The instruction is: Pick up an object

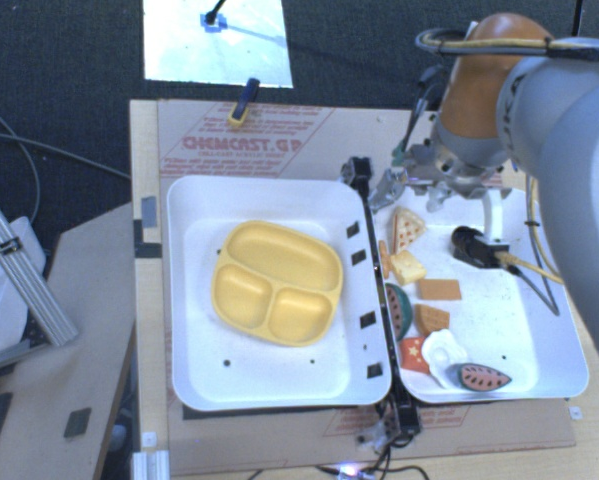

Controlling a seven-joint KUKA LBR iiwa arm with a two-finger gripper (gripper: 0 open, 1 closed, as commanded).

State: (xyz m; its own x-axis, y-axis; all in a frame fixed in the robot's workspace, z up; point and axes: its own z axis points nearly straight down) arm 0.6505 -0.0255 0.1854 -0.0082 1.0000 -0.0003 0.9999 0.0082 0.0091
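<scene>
Far to the left of the claw (409,180), the left bin (194,368) sits on the worktop (94,268). It carries a yellow divided tray (276,281), lying flat near the bin's middle and well apart from the claw. The seam where the two bins meet runs just left of the claw. The claw hangs over the upper-left corner of the right bin (549,368), at the end of the grey arm (569,118). Whether it is spread or pressed together cannot be told from this angle.

Nearest the claw, just below it in the view, a waffle wedge (407,230) lies on the bin floor, apart from the claw. Beyond the wedge, further from the claw, sits a pale yellow block (409,266). Further still, a green-rimmed slice (396,310) rests against the seam, and a red piece (413,353) lies at the near edge.

Slightly to the right of that line are an orange slab (439,289) and a smaller orange piece (432,318). Then comes a white piece (445,349), and a watermelon slice (482,376) lies farthest from the claw
</scene>
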